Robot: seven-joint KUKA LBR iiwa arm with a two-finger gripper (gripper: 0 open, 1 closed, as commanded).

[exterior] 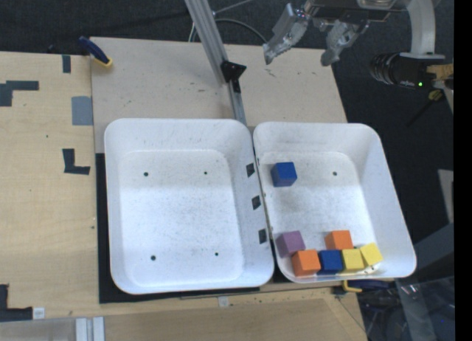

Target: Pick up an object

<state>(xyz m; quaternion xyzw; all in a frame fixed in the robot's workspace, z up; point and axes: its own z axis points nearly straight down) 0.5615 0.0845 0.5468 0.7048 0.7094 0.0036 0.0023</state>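
Looking down at the bench from the one fixed camera, the gripper (304,43) hung high at the top of the frame, beyond the far edge of the right bin (383,159), its two fingers spread wide with nothing between them.

Everything worth grabbing sat in that right bin. A lone blue cube (284,173) lay by itself in the far half, well apart from the rest. Down at the near wall a purple cube (290,242), two orange cubes (305,261), another blue one (331,260) and two yellow ones (353,259) were packed tight, touching each other.

So the lone cube was the closest target imo: almost straight toward the camera from the fingers, a touch left, and lower. Cubes have no long axis, so finger angle barely mattered there. The cluster looked way harder to get fingers around.
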